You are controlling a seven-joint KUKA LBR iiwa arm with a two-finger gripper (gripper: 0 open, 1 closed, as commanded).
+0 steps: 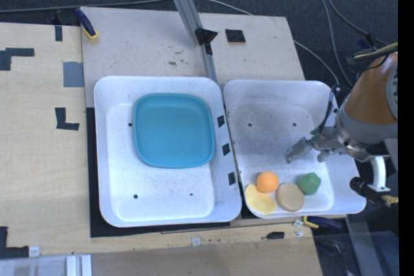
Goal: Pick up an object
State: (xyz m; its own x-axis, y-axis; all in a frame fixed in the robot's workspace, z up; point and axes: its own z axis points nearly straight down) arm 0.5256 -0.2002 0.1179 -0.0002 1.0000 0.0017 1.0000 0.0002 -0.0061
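In the right bin [272, 106], several small items lie along the near edge: an orange ball [267, 181], a yellow piece [257, 201], a tan round piece [290, 198] and a green piece [310, 183]. My gripper [299, 151] hangs over the right bin's right half, just above and behind the green piece, its dark fingers pointing left. Nothing shows between the fingers. The arm comes in from the right with its orange band above the wrist.
The left bin [110, 139] holds a blue square plate [173, 130]. A metal pole [187, 3] slants down to the gap between the bins. Cables lie on the dark floor behind. The wooden bench stretches to the left.
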